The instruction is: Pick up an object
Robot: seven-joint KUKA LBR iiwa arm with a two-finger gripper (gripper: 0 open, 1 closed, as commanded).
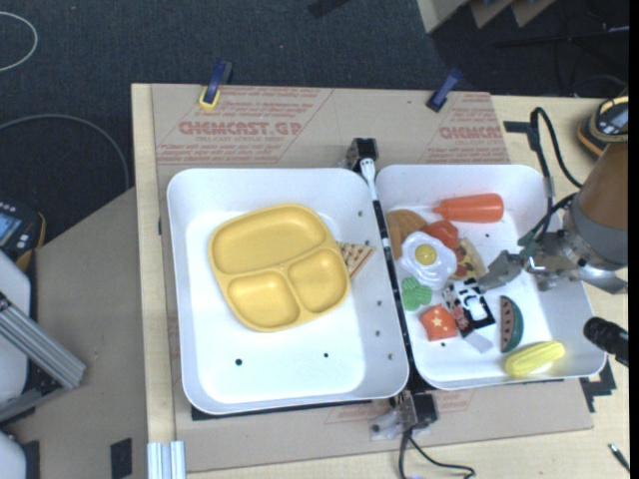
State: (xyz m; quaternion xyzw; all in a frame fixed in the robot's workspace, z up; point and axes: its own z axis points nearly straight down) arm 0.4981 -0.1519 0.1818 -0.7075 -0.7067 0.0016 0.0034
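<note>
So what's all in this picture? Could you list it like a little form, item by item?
left bin: holds a yellow divided plate, with a waffle piece at the plate's right edge
right bin: holds a pile of toy food
toys: carrot, fried egg, strawberry, watermelon slice, lemon
arm: reaches in from the right, over the right bin
gripper: low above the toys, near the bin's middle
held: nothing seen between the fingers
</note>
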